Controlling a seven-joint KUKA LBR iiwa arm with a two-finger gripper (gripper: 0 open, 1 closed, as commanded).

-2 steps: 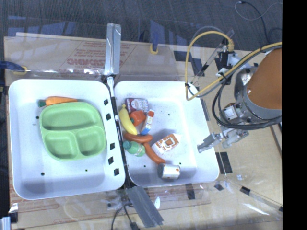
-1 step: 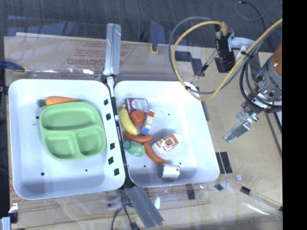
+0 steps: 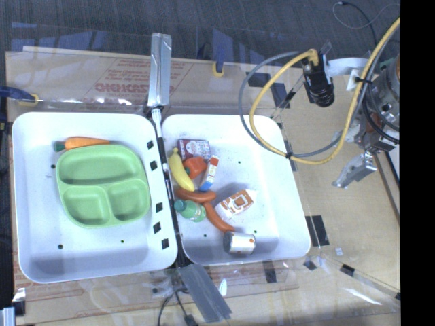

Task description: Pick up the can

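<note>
The can [image 3: 240,243] is a short silver tin lying on its side near the front edge of the right bin [image 3: 272,155]. It touches the tip of an orange sausage-shaped toy [image 3: 221,221]. My gripper [image 3: 353,173] hangs outside the bins, over the bench to the right of the right bin, well away from the can and higher in the view. Nothing is seen in it.
The right bin also holds a banana [image 3: 180,172], a red box [image 3: 193,148], a green bottle [image 3: 191,211], an orange-white carton [image 3: 236,203] and a small tube [image 3: 210,174]. The left bin [image 3: 41,250] holds a green divided plate [image 3: 102,185] and a carrot [image 3: 85,142]. Yellow and grey cables [image 3: 272,80] loop over the bench behind the right bin.
</note>
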